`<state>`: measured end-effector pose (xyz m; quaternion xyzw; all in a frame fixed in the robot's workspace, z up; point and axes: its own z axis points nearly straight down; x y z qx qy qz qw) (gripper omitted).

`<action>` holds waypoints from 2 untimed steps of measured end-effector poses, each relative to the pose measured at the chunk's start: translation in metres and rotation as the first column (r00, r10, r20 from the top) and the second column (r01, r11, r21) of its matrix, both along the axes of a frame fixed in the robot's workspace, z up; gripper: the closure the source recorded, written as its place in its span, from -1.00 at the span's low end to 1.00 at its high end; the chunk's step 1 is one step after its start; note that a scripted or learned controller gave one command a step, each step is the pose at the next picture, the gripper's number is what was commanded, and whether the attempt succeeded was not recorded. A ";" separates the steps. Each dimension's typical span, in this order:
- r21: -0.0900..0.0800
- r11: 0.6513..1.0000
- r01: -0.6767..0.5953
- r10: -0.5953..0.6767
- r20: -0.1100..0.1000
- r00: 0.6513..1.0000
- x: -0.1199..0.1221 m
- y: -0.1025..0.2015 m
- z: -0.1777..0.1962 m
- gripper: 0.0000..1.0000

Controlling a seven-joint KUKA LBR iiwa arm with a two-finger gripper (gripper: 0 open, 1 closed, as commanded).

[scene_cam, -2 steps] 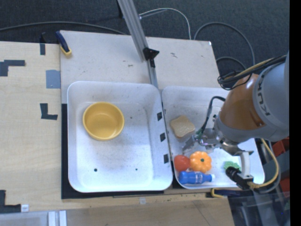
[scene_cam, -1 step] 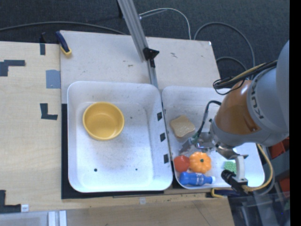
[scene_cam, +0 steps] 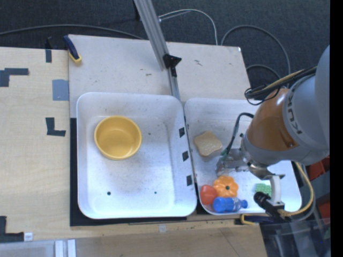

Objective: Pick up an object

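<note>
At the near edge of the right bin (scene_cam: pixel 199 107) lies a blue bottle (scene_cam: pixel 227 204) on its side, its long axis running left to right along the bin's front wall, the narrower cap end pointing right. Touching it on the left is a red object (scene_cam: pixel 207 193), rounded and pressed into the near-left corner. Just behind the bottle sits an orange pumpkin-shaped toy (scene_cam: pixel 225 186), and to its right a small green object (scene_cam: pixel 262 188), partly hidden by the arm.

The gripper (scene_cam: pixel 228 162) hangs directly above the pumpkin toy, under the grey wrist and orange band of the arm (scene_cam: pixel 278 127), which covers most of the right half of this bin. Whether the tool is spread or closed cannot be told, and nothing is seen in its hold.

Farther back, a tan sponge-like block (scene_cam: pixel 207 143) lies near the bin's left wall, its long axis slanting slightly.

In the left bin (scene_cam: pixel 86 143), 1 yellow bowl (scene_cam: pixel 118 137) stands upright toward the far-left part, well apart from the other 5 items.
</note>
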<state>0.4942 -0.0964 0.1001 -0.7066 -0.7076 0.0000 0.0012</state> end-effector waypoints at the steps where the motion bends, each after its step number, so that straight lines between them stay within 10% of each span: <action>1: -0.002 1.000 0.001 -0.001 0.003 1.000 -0.008 -0.005 0.049 1.00; 2: -0.002 1.000 0.000 0.000 0.000 1.000 -0.007 -0.005 0.109 1.00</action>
